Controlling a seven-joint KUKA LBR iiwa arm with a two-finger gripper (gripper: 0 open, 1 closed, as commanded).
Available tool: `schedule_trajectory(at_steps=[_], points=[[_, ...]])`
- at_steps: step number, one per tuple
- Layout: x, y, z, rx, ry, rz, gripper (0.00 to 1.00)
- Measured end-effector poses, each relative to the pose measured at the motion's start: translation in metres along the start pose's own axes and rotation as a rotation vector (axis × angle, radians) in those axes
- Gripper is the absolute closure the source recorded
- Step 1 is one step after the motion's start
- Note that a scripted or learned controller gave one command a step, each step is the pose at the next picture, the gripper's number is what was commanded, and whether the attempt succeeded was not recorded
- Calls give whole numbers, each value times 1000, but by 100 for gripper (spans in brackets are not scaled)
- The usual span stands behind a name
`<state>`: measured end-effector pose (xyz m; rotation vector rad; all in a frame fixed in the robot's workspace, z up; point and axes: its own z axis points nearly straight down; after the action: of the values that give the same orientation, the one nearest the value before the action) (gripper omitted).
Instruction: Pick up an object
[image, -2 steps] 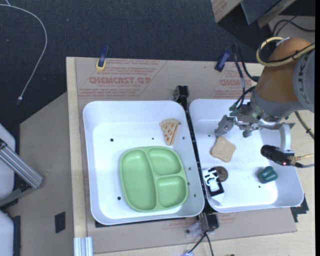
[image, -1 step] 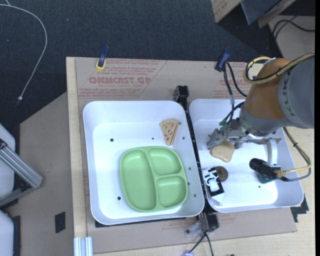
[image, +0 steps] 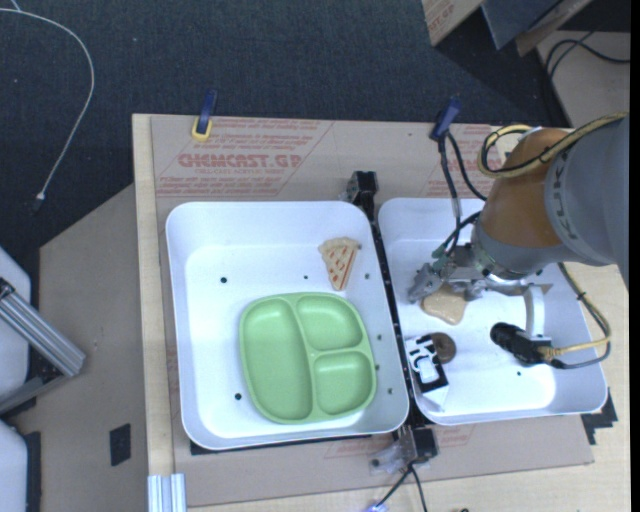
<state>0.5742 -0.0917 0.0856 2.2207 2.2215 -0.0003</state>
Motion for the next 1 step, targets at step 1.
schedule_trajectory(at_steps=[1], points=[[-1,2,-13,-8,-2,1,100]])
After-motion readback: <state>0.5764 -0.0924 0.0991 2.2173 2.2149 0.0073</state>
